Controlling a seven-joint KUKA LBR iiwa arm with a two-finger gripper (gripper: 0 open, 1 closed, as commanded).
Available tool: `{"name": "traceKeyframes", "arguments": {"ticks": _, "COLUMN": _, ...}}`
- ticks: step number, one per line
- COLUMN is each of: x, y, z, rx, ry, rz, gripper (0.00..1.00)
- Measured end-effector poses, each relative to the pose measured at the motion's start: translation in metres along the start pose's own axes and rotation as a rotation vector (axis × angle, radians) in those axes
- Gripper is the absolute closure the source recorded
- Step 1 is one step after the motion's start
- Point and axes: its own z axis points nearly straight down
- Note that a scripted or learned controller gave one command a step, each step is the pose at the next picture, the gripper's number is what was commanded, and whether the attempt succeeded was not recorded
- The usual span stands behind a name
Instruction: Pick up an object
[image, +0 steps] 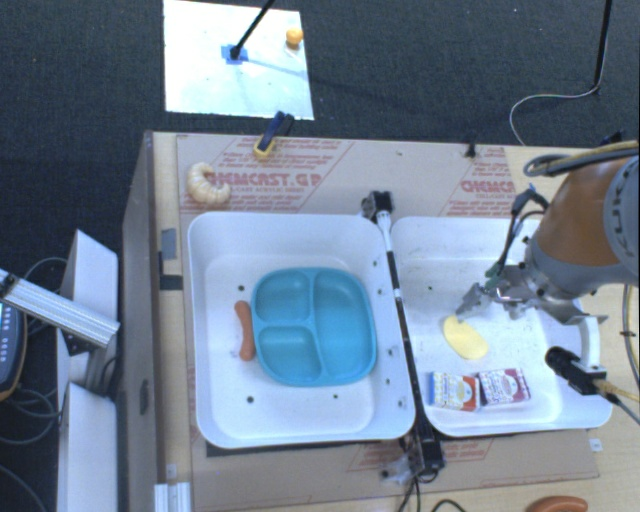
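Observation:
My gripper (493, 300) hangs over the right bin (430, 250), in its middle part, with its fingers spread open and nothing between them. Just below and left of it a flat yellow piece (465, 338) lies on the bin floor. Two small red-and-white cartons (455, 390) (503, 385) lie side by side near the bin's front edge. In the left bin (215, 260) a blue divided plate (313, 325) sits in the middle. A thin orange-brown sausage (244, 330) lies along the plate's left side.
A black divider rail (397, 300) runs between the two bins. On the bench behind the left bin lie a pale curled toy (208, 183) and a blue-and-yellow tool (272, 135). A white sheet (238, 60) lies on the floor beyond.

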Motion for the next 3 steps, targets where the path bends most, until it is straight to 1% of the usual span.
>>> {"name": "traceKeyframes", "arguments": {"ticks": 1, "x": 0.027, "y": 0.007, "z": 0.028, "rx": 0.003, "ry": 0.002, "rz": -0.002, "gripper": 0.00}}
{"name": "traceKeyframes", "arguments": {"ticks": 2, "x": 0.044, "y": 0.003, "z": 0.052, "rx": 0.003, "ry": 0.002, "rz": -0.002, "gripper": 0.00}}
{"name": "traceKeyframes", "arguments": {"ticks": 3, "x": 0.043, "y": 0.004, "z": 0.041, "rx": 0.000, "ry": 0.001, "rz": -0.002, "gripper": 1.00}}
